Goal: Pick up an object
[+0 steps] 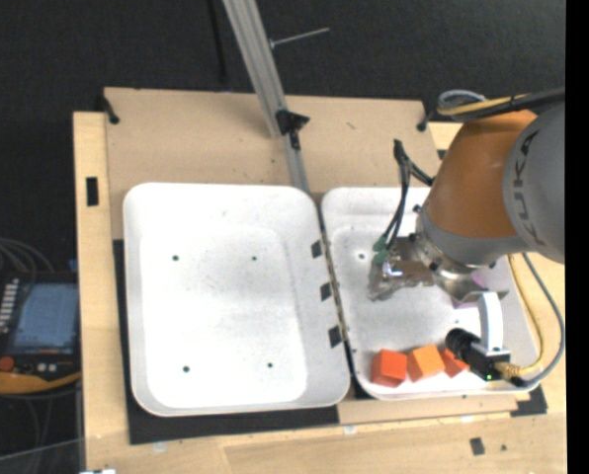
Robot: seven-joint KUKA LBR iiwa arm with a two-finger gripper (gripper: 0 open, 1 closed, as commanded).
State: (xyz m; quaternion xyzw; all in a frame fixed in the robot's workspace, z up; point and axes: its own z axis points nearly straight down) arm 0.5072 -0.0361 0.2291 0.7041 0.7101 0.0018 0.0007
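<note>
My gripper [385, 282] hangs over the middle of the right bin [359, 210], below the orange band of the arm. Its metal fingers point toward the bin's left side, and the arm's bulk hides how they stand. Two orange blocks lie at the bin's front edge: a darker one [389, 366] on the left and a lighter one [426, 361] beside it. A third small reddish-orange piece [453, 363] sits just right of them, partly under a black part of the arm. The gripper is well behind these blocks and apart from them.
The left bin [220, 294] sits beside the right one, with black clips along the shared divider [331, 294]. A slanted metal pole [265, 77] rises behind the bins. A teach pendant [33, 324] lies off the bench at far left.
</note>
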